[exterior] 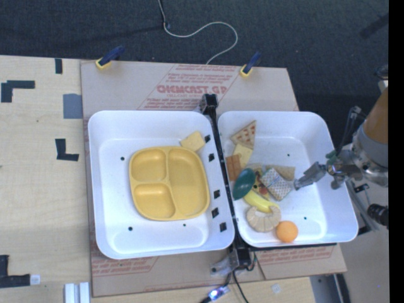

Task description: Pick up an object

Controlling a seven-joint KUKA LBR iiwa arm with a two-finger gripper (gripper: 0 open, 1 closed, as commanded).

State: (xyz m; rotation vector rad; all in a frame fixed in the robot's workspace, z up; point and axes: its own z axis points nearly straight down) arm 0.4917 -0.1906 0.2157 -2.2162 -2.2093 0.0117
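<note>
The right bin (pixel 315 128) holds several toy foods. Among them are a tan wedge (pixel 245 133), a yellow block (pixel 242 154), a brown cracker (pixel 233 166), a teal piece (pixel 243 183), a banana (pixel 259 201), a patterned block (pixel 275 184), a round biscuit (pixel 262 218) and an orange ball (pixel 287 231). My gripper (pixel 302 180) reaches in from the right, low over the bin floor. It is just right of the patterned block and apart from it. Nothing is seen held in it.
The left bin (pixel 104 169) holds a yellow divided plate (pixel 169 183) with a pale yellow block (pixel 193 141) at its far edge. A black divider (pixel 218 169) separates the bins. The arm's wrist (pixel 372 163) hangs over the right bin's right rim.
</note>
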